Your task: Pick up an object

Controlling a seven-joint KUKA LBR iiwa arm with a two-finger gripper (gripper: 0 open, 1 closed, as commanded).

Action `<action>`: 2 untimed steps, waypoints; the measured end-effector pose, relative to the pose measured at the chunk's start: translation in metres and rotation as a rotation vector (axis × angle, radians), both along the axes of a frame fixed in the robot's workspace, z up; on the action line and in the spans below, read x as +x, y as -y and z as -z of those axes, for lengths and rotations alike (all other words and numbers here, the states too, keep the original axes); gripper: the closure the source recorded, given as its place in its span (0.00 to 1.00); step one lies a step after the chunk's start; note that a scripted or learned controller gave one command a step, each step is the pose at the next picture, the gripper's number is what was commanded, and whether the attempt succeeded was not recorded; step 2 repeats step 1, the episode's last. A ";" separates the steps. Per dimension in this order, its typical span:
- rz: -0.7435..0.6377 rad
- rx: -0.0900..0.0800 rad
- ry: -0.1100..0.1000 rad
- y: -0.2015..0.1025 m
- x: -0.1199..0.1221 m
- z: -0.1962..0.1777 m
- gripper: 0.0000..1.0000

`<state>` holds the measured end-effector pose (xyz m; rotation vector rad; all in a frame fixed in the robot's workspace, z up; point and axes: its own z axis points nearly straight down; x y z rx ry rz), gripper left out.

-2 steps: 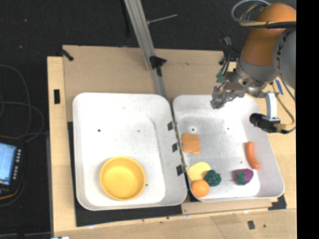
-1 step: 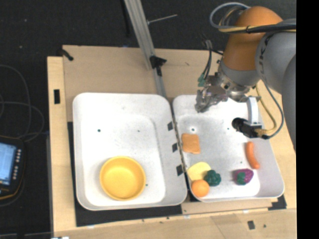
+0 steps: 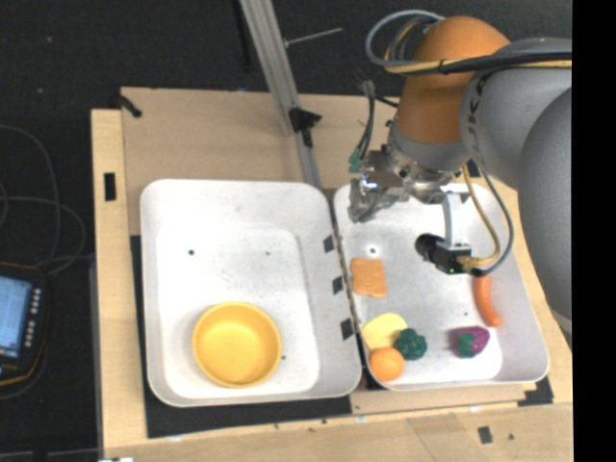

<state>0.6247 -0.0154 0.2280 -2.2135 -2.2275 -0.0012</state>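
The end effector (image 3: 366,200) is positioned at the upper left corner of the right bin (image 3: 525,354), close to the divider between the two bins; whether it is released or clenched cannot be told from this view, and no object is seen in its grasp. The arm (image 3: 452,75) enters from the upper right of the frame, with its orange band directly above the wrist. The candidate objects lie in the lower part of the right bin, well apart from the end effector: an orange flat block (image 3: 369,278) near the divider, a yellow piece (image 3: 382,329), an orange ball (image 3: 387,364) and a dark green piece (image 3: 413,345) clustered at the lower left corner, a purple item (image 3: 469,341) to their right, and a carrot-like item (image 3: 488,301) along the right wall. The left bin (image 3: 173,210) holds a yellow bowl (image 3: 237,344) in its lower portion. Judgement: the pick is not yet made. The flat block is the nearest object. The clustered items touch or nearly touch one another, which may hinder a clean grasp.
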 end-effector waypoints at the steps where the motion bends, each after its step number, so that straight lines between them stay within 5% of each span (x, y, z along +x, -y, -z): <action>1: -0.002 0.000 0.003 -0.054 0.013 -0.007 1.00; 2: -0.002 0.000 0.003 -0.054 0.013 -0.007 1.00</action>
